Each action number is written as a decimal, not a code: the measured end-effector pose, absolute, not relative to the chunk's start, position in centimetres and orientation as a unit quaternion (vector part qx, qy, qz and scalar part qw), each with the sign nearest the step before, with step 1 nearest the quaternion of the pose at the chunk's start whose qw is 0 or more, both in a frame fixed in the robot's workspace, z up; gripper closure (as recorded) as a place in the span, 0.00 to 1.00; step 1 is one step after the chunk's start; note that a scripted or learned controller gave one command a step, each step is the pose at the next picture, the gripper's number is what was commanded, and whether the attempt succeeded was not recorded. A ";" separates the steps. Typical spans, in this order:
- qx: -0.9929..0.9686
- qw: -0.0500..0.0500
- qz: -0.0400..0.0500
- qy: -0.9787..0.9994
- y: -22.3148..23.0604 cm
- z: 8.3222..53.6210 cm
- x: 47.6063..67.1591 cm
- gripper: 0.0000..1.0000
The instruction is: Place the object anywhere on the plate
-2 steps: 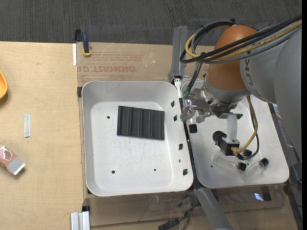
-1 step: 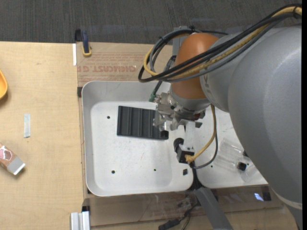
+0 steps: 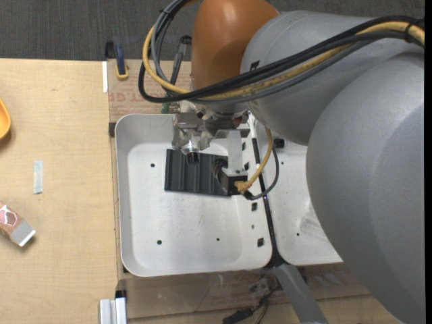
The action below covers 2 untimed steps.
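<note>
The grey arm [image 3: 351, 133] looms closest, reaching over the left bin [image 3: 135, 248]. Its claw [image 3: 192, 144] hangs above a black ridged plate [image 3: 192, 177], likely lining up a drop; its grip and the object I cannot tell.

The arm [image 3: 351, 113] is grey, with an orange band [image 3: 229, 32] at the top centre. Black and yellow cables [image 3: 162, 79] loop beside it. The bin [image 3: 135, 248] is white, the bench [image 3: 54, 127] at left pale wood.
</note>
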<state>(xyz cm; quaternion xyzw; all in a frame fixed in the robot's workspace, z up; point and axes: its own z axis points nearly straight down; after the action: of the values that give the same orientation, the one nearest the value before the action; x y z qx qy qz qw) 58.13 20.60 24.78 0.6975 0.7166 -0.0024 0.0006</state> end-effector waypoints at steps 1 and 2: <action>0.634 0.000 -0.002 0.773 22.1 17.7 59.3 1.00; 0.513 0.002 0.001 0.859 21.8 9.4 62.8 1.00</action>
<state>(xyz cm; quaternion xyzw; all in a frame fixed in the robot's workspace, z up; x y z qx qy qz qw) 62.76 21.80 9.41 0.5127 0.8586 0.0010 0.0016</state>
